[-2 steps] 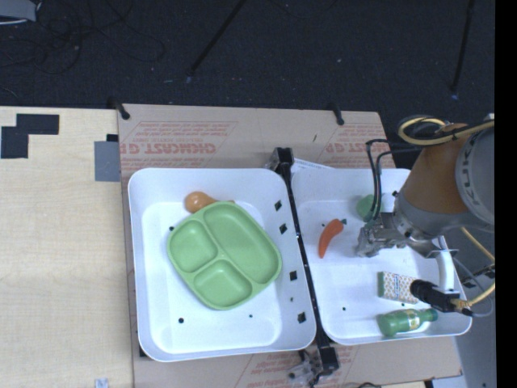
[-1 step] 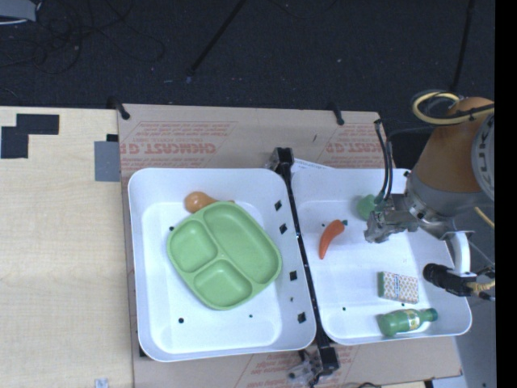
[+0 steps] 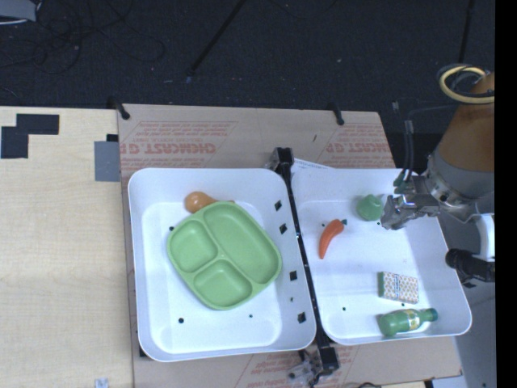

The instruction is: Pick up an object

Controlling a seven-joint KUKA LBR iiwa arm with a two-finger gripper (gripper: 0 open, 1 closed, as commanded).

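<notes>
In the right bin (image 3: pixel 355 322) lie an orange-red chili pepper (image 3: pixel 329 237), a round green object (image 3: pixel 369 207), a small patterned packet (image 3: pixel 399 286) and a green bottle (image 3: pixel 406 321) on its side. My gripper (image 3: pixel 396 215) hangs over the bin's upper right part, just right of the round green object and close to it. No object shows between the gripper's tips. In the left bin (image 3: pixel 153 297) sits a green divided plate (image 3: pixel 224 254), with an orange object (image 3: pixel 196 201) half hidden behind its top edge.
A black divider (image 3: pixel 292 241) runs between the two bins. Both bins rest on brown cardboard (image 3: pixel 210 140) on a light wooden bench (image 3: pixel 56 249). The arm's grey and orange wrist (image 3: pixel 468 148) stands over the right bin's far right corner.
</notes>
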